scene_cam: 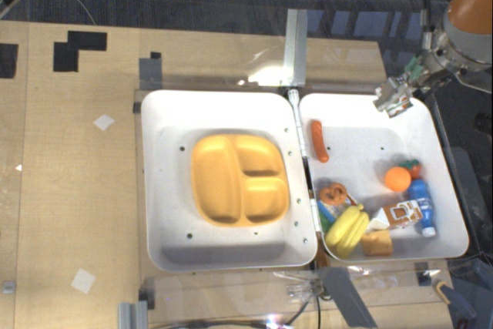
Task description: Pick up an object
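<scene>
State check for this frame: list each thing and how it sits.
Gripper: over right bin's far corner, nothing between its fingers.
Yellow tray: flat in left bin.
Hot dog: lying alone.
Orange: resting beside blue bottle.
Blue bottle: on its side.
Banana: lying against bread.

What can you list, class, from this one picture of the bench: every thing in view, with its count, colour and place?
Shallow white plastic bin: 2, white, side by side on the bench; left bin, right bin.
Yellow divided plastic tray: 1, yellow, middle of the left bin.
Red-orange toy hot dog: 1, right bin, near its left wall.
Brown toy pretzel: 1, right bin, above the bananas.
Yellow toy banana bunch: 1, right bin, front left.
Tan toy bread piece: 1, right bin, front edge.
Orange toy fruit: 1, right bin, right side.
Blue plastic bottle: 1, right bin, right side.
Small brown-and-white carton: 1, beside the bottle.
Gripper: 1, grey, above the right bin's far right corner.
</scene>
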`<state>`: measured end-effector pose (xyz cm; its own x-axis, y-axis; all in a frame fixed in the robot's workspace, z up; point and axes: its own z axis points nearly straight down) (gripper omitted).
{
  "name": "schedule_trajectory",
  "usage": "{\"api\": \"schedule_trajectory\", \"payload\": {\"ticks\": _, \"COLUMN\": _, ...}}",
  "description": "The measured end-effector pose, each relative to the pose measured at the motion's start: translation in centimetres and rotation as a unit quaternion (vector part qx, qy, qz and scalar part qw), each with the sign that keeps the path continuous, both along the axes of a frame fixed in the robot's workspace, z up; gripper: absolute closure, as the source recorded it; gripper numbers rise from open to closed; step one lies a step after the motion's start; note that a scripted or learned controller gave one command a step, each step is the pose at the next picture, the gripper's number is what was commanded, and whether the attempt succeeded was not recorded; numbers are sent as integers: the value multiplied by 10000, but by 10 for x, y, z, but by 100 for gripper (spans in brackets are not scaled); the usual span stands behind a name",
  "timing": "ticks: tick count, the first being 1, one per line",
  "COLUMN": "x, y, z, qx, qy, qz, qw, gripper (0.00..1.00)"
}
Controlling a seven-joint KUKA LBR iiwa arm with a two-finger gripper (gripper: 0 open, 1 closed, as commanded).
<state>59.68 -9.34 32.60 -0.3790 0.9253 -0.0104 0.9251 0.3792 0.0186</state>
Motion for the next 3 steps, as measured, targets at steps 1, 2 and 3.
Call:
{"api": "schedule_trajectory", "payload": {"ticks": 1, "x": -4, "y": 17, "z": -41, "qx": 13, "qy": 87, "qz": -242, "qw": 9997, "gripper": 100}}
{"api": "schedule_trajectory", "payload": {"ticks": 2, "x": -55, "y": 0, "z": -83, "qx": 2, "qy": 87, "qz": 538, "qw": 9985, "gripper": 100}}
{"api": "schedule_trajectory", "payload": {"ticks": 3, "x": -97, "y": -47, "z": -12, "qx": -22, "qy": 37, "qz": 736, "qw": 9973, "gripper": 100}}
